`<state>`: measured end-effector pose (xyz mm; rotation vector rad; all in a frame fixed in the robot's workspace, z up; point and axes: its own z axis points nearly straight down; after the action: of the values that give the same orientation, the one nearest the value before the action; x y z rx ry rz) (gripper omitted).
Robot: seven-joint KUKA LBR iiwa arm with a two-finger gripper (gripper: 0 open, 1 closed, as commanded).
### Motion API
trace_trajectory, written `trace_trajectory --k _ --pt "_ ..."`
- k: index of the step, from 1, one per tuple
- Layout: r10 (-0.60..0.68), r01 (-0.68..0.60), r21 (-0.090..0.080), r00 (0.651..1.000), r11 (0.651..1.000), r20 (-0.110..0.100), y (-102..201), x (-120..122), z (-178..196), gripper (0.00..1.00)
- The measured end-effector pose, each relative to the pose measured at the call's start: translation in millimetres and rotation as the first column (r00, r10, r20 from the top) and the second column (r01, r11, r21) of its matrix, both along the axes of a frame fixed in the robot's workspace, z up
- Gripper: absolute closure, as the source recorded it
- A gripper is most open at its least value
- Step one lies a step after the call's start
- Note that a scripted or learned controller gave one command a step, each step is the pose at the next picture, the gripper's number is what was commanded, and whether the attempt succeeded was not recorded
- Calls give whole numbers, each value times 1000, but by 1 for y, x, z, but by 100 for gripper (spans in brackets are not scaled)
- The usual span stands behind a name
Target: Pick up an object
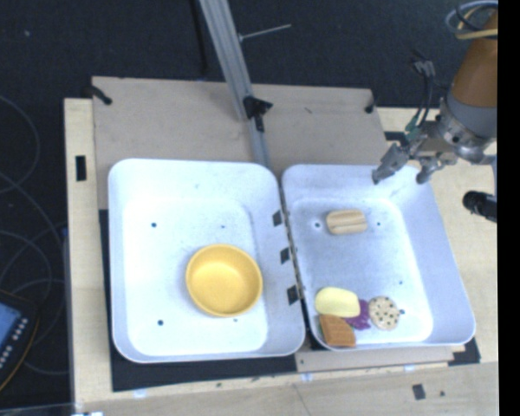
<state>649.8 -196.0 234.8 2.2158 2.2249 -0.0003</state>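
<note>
Hovering spread and empty over the right bin's (pixel 433 224) far corner, the tool (pixel 405 171) suits the bun (pixel 346 222) — light, soft — pinched across its middle.

A grey metal pole (pixel 228 50) slants over the bench, with a tablet (pixel 0 334) at lower left.
</note>
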Motion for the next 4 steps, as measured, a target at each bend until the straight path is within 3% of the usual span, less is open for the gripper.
trace_trajectory --k 1,3,4 --pt "0 0 -2 1000 1000 -1 -1 0 0 0" --pt "-6 6 -2 1000 1000 -6 -11 -10 -112 0" --pt "-8 8 -4 1000 1000 2 -13 -9 -131 0"
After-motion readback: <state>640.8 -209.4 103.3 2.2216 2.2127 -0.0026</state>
